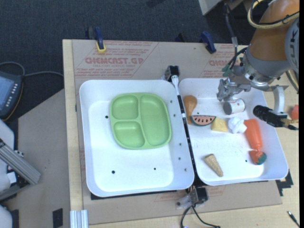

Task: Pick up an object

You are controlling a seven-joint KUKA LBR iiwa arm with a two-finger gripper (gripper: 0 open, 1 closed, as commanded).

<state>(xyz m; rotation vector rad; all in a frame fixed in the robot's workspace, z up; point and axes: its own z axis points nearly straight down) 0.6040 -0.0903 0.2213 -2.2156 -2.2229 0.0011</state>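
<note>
While the toy foods lie scattered loose in the right bin (275,167), presumably tipped there so that a program can try grasps at random, the gripper (229,95) hangs over that bin's far part, its metal fingers pointing down. How far apart those fingers stand I cannot tell from this slanted view, and nothing shows between them, so I judge it holds nothing. Just beside it, on the near side, lies a small grey cylinder (234,106), the closest candidate for a pick; whether a fingertip touches it cannot be made out. Nearer the camera from the gripper sit a crumpled white piece (236,125), a yellow wedge (219,125) and a watermelon slice (203,120); towards the bins' shared wall lies a brown pear-like piece (190,103). An orange carrot (253,135) lies near, on the arm's side, and an ice-cream cone (214,165) well apart at the front. The left bin (95,165) holds a green divided plate (140,120), far from the gripper, likely left as a spare target
</note>
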